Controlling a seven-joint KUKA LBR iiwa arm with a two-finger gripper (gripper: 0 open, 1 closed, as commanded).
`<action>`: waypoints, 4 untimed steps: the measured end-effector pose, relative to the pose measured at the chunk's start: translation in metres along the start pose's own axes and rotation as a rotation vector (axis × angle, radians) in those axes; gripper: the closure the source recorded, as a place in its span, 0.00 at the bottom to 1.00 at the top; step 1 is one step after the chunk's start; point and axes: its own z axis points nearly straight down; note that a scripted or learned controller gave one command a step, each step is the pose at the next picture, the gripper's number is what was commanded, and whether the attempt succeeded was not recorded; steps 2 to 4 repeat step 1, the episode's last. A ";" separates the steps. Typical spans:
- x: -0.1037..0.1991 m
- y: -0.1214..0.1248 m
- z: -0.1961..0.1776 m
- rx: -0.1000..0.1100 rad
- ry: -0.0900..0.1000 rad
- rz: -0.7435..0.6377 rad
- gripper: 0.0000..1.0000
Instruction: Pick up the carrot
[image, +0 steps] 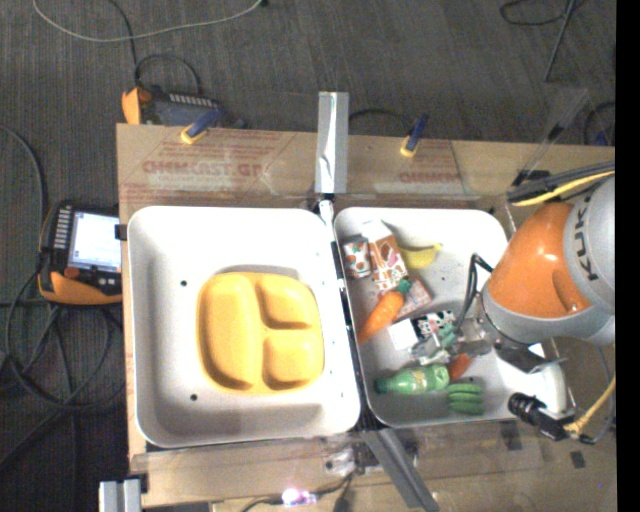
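Note:
The carrot (384, 311) lies slantwise in the right bin (495, 232), its green top pointing up-right toward a small carton. My gripper (437, 347) hangs low over the bin's middle, right of and slightly below the carrot, a short way apart from it. The gripper's tip sits just above a green bottle (411, 381), over a black-and-white card. The carrot is free and rests on the bin floor.
A banana (422, 255) and a snack carton (372, 259) lie at the back of the right bin. A green ridged item (465, 400) and a small orange piece (460, 365) sit near its front. The left bin (160, 250) holds a yellow divided tray (262, 331).

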 end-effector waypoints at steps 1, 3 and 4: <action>0.065 0.010 -0.079 -0.001 -0.002 -0.044 1.00; 0.065 0.010 -0.079 -0.001 -0.002 -0.044 1.00; 0.065 0.010 -0.079 -0.001 -0.002 -0.044 1.00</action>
